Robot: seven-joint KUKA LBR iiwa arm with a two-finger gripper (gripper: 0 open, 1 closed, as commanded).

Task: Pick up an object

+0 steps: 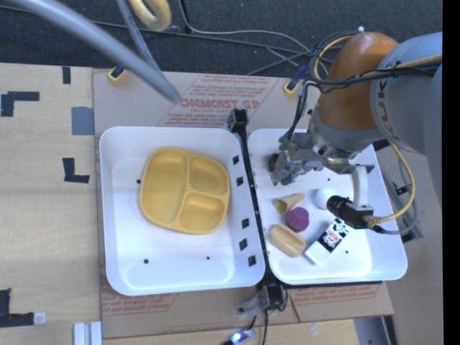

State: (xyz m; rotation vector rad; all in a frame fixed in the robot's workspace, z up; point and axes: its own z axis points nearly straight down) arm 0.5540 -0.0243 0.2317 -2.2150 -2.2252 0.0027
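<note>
Sitting in the right bin point(381, 254) near its back-left corner, the hand point(286, 167) is close to the bin's left wall. Can't tell how far open it is or whether it has anything.

Nearest pickable is the tan wedge point(289, 203) just in front, with the purple ball point(297, 218) touching it. The tan roll point(287, 241) and black-and-white box point(327, 237) lie beyond.

Risks:
- tight cluster, so a grab likely nudges neighbours
- ball may roll off
- wall may clip the hand

Yellow plate point(185, 190) sits in the left bin point(172, 261), well apart, no obstruction.
</note>
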